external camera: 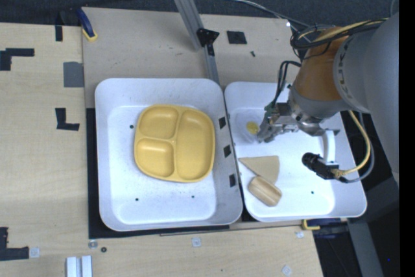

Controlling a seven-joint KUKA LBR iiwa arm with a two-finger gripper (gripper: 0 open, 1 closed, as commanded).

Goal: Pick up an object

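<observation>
Across the bench, two shallow white bins are seen side by side, and the grey arm with its orange band is extended over the right-hand one. Well to the left of the fingers, the left bin is occupied by a yellow divided plate, which is laid flat with three compartments facing up. Directly beneath the fingers, the right bin is located; its left wall is set just beside the right wall of the left bin.

The gripper is positioned low over the upper left part of the right bin, with its fingers pointed down and to the left. Whether the fingers are apart or together cannot be told, since their tips are seen only as a dark mass. No object is seen clamped between them.

Below the fingers, and near them, a tan wedge-shaped piece is laid flat on the bin floor. Further below the fingers, a tan cylindrical block is laid on its side, touching or just beside the lower edge of the wedge. Just to the left of the fingertips, a small yellow object is seen on the bin floor; contact with the fingers cannot be determined.
</observation>
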